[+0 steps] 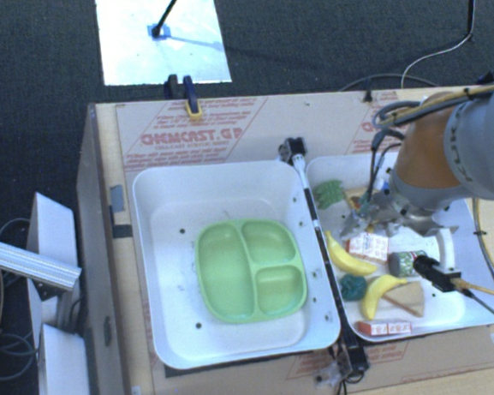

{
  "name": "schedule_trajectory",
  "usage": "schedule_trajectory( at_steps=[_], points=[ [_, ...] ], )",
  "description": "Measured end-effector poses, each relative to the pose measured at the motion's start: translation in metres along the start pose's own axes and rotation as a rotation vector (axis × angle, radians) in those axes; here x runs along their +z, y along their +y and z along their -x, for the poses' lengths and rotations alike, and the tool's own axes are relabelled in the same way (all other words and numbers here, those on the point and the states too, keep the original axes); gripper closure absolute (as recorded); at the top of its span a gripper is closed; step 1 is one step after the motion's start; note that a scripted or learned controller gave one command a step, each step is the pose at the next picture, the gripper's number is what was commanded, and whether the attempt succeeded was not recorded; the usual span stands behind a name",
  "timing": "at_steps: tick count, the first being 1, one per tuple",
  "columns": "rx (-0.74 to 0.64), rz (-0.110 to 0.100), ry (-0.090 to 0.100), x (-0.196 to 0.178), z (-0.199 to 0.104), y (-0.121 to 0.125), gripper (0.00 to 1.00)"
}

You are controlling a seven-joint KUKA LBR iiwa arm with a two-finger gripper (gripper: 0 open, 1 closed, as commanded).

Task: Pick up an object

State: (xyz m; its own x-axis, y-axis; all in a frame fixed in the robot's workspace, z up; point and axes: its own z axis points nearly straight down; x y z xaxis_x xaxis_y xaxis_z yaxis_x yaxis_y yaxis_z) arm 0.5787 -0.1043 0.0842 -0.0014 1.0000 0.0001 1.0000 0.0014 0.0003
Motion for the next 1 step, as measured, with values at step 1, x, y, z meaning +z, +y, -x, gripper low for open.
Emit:
schedule_trajectory(
  at_steps=[1],
  points=[
    [-0.002,0.004,-0.001,-0.001,0.0025,0.067,0.0]
  ],
)
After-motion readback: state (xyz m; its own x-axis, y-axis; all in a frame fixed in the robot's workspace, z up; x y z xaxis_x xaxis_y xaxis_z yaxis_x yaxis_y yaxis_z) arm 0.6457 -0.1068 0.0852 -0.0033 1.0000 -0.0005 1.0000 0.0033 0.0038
